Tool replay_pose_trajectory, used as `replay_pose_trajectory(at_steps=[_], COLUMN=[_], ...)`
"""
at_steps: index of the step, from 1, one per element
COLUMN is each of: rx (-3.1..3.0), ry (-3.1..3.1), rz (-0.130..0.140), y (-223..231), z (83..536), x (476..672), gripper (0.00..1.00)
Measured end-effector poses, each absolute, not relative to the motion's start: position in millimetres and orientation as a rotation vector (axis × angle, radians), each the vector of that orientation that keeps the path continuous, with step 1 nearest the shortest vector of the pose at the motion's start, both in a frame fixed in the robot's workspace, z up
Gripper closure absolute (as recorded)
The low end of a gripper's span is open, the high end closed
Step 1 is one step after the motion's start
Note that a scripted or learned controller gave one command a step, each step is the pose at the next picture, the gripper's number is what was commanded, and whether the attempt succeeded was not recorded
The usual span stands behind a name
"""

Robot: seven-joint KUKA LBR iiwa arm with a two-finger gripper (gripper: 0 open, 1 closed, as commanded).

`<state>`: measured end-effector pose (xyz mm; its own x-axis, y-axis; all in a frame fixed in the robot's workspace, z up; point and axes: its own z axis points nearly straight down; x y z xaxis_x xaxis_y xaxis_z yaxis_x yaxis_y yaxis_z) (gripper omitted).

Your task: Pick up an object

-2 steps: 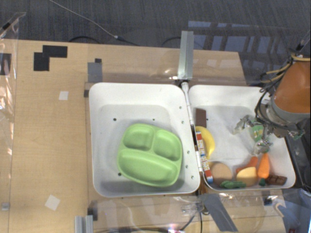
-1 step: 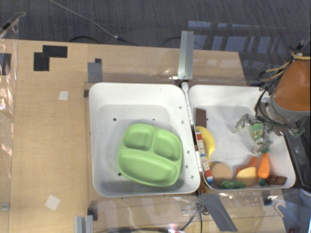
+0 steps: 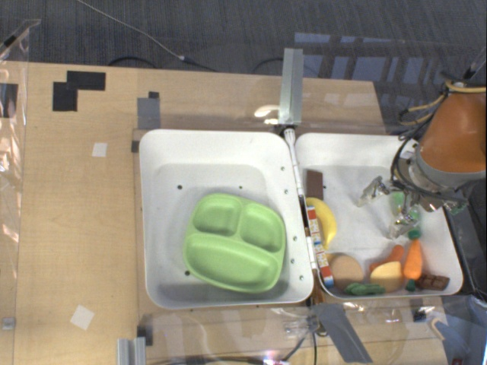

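The right bin [image 3: 358, 166] holds a cluster of toy foods along its near and left sides: a yellow banana [image 3: 326, 220] lies along the left wall, a tan, rounded potato-like piece [image 3: 346, 268] sits just below it, and a dark green pod-like piece [image 3: 364, 287] rests against the near wall. Next to these are a pale yellow wedge [image 3: 388, 273], an orange carrot [image 3: 412, 258] with a green top lying tilted, and a small brown block [image 3: 434, 283] in the near right corner. A dark brown bar [image 3: 313, 181] lies against the left wall above the banana, and a striped packet [image 3: 316, 242] stands along the same wall. The gripper [image 3: 389, 204] hangs over the middle of the right bin, above the carrot and to the right of the banana; its metal fingers [image 3: 371, 190] look spread apart with nothing between them, though glare makes the far fingertip hard to read. The grey arm with its orange band [image 3: 456, 131] comes in from the right. The left bin [image 3: 156, 226] holds a light green divided plate [image 3: 236, 242] with three compartments, lying flat and slightly turned. Both bins sit on a light wooden bench [image 3: 68, 226] marked with black tape squares [image 3: 76, 88]; grey carpet [image 3: 190, 14] lies beyond, crossed by a thin cable [image 3: 114, 21]. A metal bracket [image 3: 291, 86] stands behind the seam between the bins.
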<state>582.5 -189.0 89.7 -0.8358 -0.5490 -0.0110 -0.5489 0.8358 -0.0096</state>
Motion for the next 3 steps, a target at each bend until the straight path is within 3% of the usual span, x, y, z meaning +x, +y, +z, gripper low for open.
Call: replay_pose_trajectory(at_steps=[2,3], rx=[-0.823,-0.822], ry=[3.018,3.001], rz=[-0.008,-0.016], y=[-183,-182], z=[89,106], x=[593.0,598.5], gripper=[0.00,1.00])
